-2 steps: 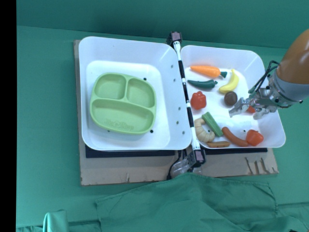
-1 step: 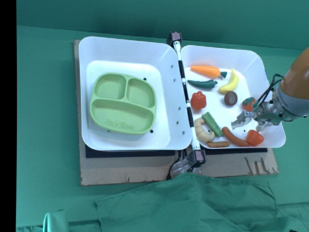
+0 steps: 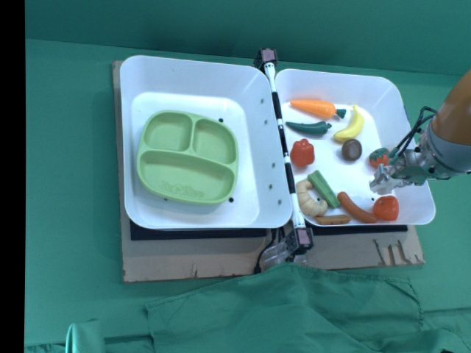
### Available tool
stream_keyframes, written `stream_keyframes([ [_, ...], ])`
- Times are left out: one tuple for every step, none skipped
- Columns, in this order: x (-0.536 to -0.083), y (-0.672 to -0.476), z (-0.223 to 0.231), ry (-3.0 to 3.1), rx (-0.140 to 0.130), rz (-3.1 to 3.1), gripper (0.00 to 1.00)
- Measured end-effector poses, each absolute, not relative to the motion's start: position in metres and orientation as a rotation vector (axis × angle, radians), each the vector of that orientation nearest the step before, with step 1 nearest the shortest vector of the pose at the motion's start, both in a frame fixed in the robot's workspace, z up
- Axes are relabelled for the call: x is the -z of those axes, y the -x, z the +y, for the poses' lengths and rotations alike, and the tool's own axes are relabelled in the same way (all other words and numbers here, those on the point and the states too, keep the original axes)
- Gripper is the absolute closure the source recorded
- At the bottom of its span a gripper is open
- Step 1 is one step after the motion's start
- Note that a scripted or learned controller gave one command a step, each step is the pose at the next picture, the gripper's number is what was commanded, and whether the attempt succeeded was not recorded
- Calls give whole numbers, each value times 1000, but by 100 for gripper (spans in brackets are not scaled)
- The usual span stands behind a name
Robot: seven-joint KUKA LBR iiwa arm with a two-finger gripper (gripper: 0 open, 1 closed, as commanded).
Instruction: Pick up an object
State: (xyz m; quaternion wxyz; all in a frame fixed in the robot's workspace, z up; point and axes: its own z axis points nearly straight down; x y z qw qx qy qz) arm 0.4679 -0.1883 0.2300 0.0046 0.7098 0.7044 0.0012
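Closest to the camera there's green cloth (image 3: 294,307) bunched over the worktop (image 3: 66,160), just in front of the right bin (image 3: 346,79). Inside that bin, along its near wall: a tomato (image 3: 385,207), a sausage (image 3: 355,207), a croissant (image 3: 310,198) and a cucumber (image 3: 322,188). The tool (image 3: 384,182) sits low just behind the tomato, near the bin's right wall; can't tell if it's open, closed or gripping anything. A strawberry (image 3: 379,157) is right behind it. Mid-bin there's a red pepper (image 3: 302,153) and a brown ball (image 3: 352,150). Toward the bin's far wall: banana (image 3: 352,125), green chili (image 3: 309,128), carrot (image 3: 315,108). Left of that bin, the other bin (image 3: 147,76) has a green divided plate (image 3: 188,156).
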Motion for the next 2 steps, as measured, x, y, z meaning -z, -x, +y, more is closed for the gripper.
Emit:
stream_keyframes([
  [-335,-497,-187,-2210,-11,2209,100],
  [-243,-485,-179,-2229,4,2218,100],
])
